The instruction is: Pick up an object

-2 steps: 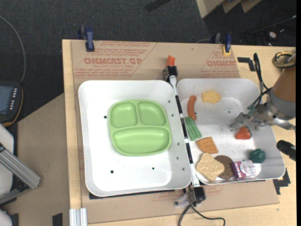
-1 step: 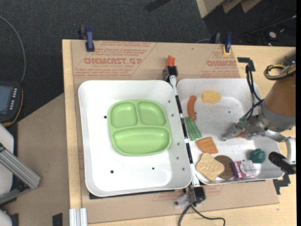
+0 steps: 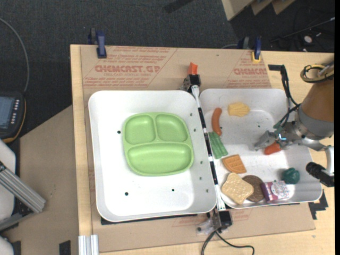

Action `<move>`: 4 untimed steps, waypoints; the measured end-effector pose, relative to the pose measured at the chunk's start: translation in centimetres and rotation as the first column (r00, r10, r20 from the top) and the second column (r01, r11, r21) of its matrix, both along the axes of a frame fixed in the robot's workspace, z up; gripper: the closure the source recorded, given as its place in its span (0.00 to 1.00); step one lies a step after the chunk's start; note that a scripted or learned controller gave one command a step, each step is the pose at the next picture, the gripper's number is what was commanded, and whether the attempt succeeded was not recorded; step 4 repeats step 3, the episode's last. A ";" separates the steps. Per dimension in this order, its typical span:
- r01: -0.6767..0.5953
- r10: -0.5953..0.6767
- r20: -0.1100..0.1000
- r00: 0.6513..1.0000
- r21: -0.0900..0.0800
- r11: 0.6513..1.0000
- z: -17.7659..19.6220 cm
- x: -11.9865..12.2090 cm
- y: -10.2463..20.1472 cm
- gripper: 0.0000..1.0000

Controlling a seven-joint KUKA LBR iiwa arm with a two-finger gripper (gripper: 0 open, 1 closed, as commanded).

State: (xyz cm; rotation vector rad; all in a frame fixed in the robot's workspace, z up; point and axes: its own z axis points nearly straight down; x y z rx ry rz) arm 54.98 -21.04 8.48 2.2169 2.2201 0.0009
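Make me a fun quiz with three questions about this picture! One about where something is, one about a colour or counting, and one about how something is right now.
1. Where is the green divided plate?
A. in the left bin
B. in the right bin
C. on the floor

2. How many sections does the green divided plate have?
A. one
B. three
C. six

3. What is the gripper doing?
A. hanging over the left bin
B. lifted high above the bench
C. down in the right bin beside a small red piece

Answers:
1. A: the plate lies in the middle of the left bin.
2. B: two small sections sit at the top and one long section below.
3. C: the gripper sits low in the right bin, next to the small red piece; whether it grips the piece cannot be told.
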 end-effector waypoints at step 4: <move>-0.006 0.006 0.006 1.000 0.003 1.000 0.1 9.1 10.9 1.00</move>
